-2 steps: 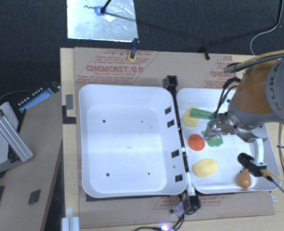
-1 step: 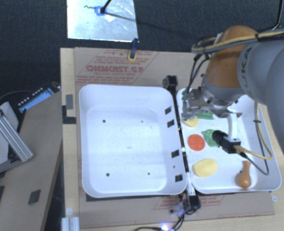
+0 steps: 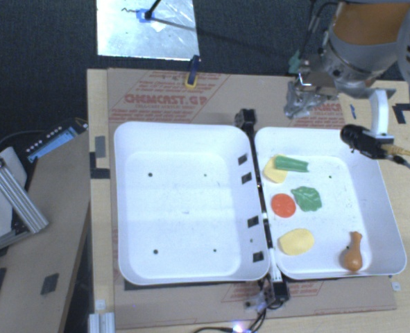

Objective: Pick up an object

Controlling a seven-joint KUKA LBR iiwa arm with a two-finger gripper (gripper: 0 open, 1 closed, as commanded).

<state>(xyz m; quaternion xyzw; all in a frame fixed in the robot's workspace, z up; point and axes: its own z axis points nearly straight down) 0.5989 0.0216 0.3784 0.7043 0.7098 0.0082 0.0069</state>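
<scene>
The right bin (image 3: pixel 371 186) holds several small items. A green oblong piece (image 3: pixel 291 164) lies at its far left, overlapping a pale yellow piece (image 3: pixel 275 175). Below them sit a red disc (image 3: pixel 283 205) and a crumpled green piece (image 3: pixel 306 198). A yellow oval (image 3: pixel 296 241) rests near the front left, and a brown pear-shaped piece (image 3: pixel 352 254) lies at the front right. My gripper (image 3: pixel 303 105) hangs above the far rim of the right bin, behind the items, with nothing visible between its fingers.
The left bin (image 3: pixel 184 200) stands beside the right one, with a black hinge strip (image 3: pixel 258 193) between them. A black fixture (image 3: pixel 363 141) juts over the right bin's far right rim. A shiny metal plate (image 3: pixel 148 19) lies behind the bench.
</scene>
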